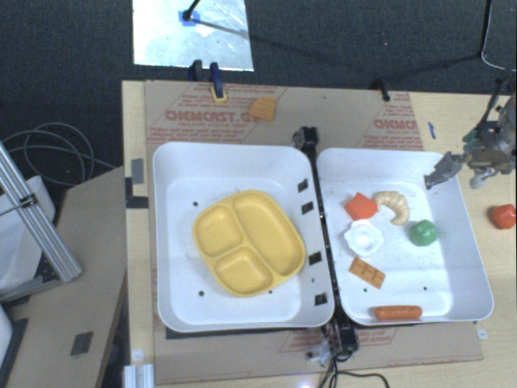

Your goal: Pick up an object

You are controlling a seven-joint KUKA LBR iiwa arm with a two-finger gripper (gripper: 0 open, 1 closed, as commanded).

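The right bin (pixel 464 293) holds several small items: an orange-red block (pixel 361 207), a tan croissant (pixel 396 204), a green ball (pixel 422 233), a white fried-egg shape (pixel 363 237), a brown waffle piece (pixel 367 273) and a red sausage (pixel 396 313) near the front wall. My gripper (pixel 458 176) hangs over the bin's back right corner, up and to the right of the croissant. Its two dark fingers are spread open with nothing between them.
The left bin (pixel 174 217) holds a yellow divided plate (pixel 248 241). A red object (pixel 502 215) lies on the bench right of the right bin. An orange piece (pixel 262 107) sits on the cardboard behind the bins. A black divider (pixel 319 233) runs between the bins.
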